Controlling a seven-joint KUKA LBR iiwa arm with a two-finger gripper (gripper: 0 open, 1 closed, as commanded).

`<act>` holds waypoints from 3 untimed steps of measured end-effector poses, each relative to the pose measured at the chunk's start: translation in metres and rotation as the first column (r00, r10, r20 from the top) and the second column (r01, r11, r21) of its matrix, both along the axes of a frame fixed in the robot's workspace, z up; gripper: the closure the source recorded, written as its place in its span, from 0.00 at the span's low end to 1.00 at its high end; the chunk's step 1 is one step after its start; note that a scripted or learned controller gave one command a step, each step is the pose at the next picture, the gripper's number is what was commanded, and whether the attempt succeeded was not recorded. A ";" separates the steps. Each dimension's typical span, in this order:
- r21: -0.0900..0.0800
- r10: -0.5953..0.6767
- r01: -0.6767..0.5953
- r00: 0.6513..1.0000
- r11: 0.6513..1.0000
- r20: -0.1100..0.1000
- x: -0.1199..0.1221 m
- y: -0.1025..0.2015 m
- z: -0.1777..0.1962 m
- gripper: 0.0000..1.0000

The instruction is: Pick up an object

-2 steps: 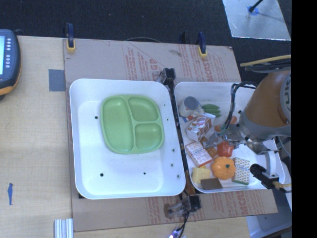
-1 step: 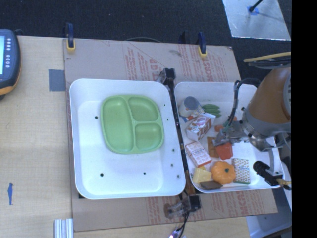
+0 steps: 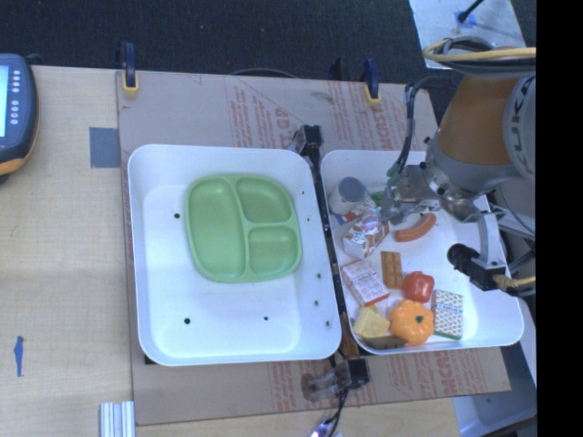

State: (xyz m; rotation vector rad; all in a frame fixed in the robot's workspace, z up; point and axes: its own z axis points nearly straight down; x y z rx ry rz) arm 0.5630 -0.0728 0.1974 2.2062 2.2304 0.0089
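Grey arm with orange band [image 3: 478, 121] reaches in over the far part of the right shallow white bin [image 3: 510, 330], its dark gripper [image 3: 407, 194] low near that bin's far-left area; whether the jaws are released or clenched cannot be told, and nothing shows between them. Best candidate looks like the red-orange sausage-shaped toy [image 3: 414, 228], lying loose on the bin floor just nearer the camera than the gripper, apart from it. The crinkled red-and-white foil packet [image 3: 365, 236] lies just left of that, and a round grey cap-like piece [image 3: 352, 189] sits by the far-left corner. To do this step well: pick one item, centre over it, straddle the sausage across its short width, descend straight, and close only once low enough; avoid clipping the packet, which sits near. Other items cluster toward the near-left corner: a red-and-white printed card [image 3: 365, 282], a brown wafer-like bar [image 3: 391, 269], a red pepper-shaped toy [image 3: 418, 286], an orange pumpkin-shaped toy [image 3: 411, 321], a yellow wedge [image 3: 370, 321], and a patterned small box [image 3: 447, 313]. They are packed touching, so harder to grab cleanly. The left shallow white bin [image 3: 159, 335] holds a green divided plastic tray [image 3: 244, 228] toward its far side. Pick not yet made, judging by this.
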 end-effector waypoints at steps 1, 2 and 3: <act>-0.001 -0.006 0.006 1.000 1.000 -0.010 -0.003 -0.004 -0.006 0.00; -0.001 -0.010 0.010 1.000 1.000 -0.014 -0.031 -0.050 -0.109 0.00; -0.001 -0.006 0.006 1.000 1.000 -0.014 -0.030 -0.049 -0.096 1.00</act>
